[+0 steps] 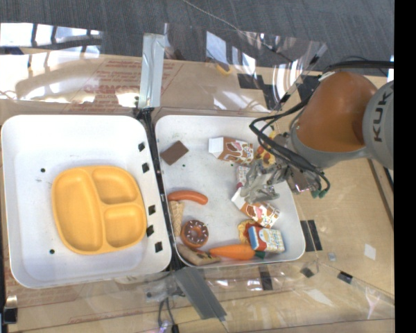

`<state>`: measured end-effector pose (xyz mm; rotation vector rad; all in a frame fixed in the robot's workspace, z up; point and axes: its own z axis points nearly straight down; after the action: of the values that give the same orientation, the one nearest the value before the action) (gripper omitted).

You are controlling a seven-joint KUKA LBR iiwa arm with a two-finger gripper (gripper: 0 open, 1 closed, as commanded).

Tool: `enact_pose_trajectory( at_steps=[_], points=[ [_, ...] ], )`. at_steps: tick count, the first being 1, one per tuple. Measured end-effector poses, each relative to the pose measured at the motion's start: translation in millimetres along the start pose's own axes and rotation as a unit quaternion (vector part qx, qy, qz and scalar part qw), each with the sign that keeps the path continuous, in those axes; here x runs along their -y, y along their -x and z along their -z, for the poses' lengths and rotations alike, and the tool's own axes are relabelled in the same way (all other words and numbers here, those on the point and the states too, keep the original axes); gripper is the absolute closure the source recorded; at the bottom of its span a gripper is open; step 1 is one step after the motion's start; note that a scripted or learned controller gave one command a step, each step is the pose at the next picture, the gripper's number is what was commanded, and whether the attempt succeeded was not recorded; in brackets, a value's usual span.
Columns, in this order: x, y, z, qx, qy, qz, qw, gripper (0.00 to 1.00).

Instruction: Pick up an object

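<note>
The right bin (194,127) holds several toy foods: a brown chocolate square (173,152), a sausage (188,197), a chocolate donut (194,233), a carrot (231,252), a small carton (265,240), a red and white packet (261,214) and a brown and white box (230,148). My gripper (258,184) is down in the right side of this bin, over a cluster of small packets just above the red and white packet. The arm's orange band (333,113) is above and to its right. Nothing shows clearly between the fingers.
The left bin (21,151) bears a yellow divided plate (98,209). An ice cream cone (176,217) lies by the right bin's left wall. Black cables (277,120) loop off the wrist. Clear plastic sheeting surrounds both bins on the cardboard bench.
</note>
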<state>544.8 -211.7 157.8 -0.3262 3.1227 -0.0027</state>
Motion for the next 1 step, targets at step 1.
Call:
enact_pose_trajectory(
  at_steps=[1],
  points=[
    [-1.2, 1.3, 1.0, 0.001, 0.000, 0.001, 1.0000, 0.00]
  ],
)
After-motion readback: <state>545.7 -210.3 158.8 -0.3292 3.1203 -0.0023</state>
